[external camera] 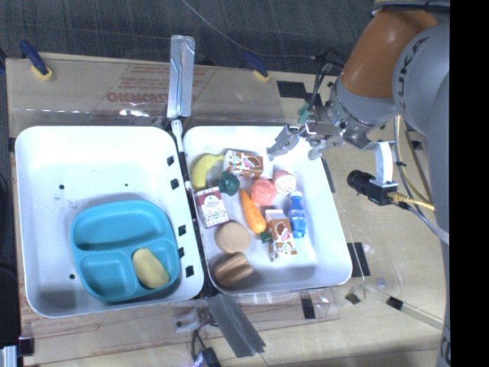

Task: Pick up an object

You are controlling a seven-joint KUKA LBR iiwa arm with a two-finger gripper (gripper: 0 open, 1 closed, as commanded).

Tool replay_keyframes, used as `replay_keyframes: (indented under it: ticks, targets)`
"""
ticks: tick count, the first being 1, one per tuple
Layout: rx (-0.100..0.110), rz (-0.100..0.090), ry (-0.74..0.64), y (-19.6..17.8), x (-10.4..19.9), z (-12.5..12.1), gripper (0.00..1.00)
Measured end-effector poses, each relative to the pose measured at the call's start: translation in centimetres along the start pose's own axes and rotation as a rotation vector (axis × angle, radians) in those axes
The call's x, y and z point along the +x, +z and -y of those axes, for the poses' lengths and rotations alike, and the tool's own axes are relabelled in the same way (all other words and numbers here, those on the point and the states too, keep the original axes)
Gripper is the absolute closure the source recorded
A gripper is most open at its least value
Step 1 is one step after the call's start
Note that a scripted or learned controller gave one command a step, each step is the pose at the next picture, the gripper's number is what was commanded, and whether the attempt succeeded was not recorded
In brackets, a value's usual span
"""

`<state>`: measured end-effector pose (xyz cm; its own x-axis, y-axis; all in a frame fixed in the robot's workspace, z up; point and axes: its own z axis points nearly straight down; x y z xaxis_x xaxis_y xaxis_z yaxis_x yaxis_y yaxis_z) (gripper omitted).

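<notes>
Gripper spread, empty, over right bin's far edge; carrot prob light, stiff, slick — pinch mid-length.

- One fixed camera looked down at a slant on both bins from above the bench.
- The arm entered from the right.
</notes>
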<state>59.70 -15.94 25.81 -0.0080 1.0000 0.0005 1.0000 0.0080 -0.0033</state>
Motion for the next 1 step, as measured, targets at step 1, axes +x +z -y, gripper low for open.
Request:
replay_keyframes:
  ticks: [1]
  targets:
    - [0.006, -0.001, -0.029, 9.79, -2.46, 3.8, 0.0]
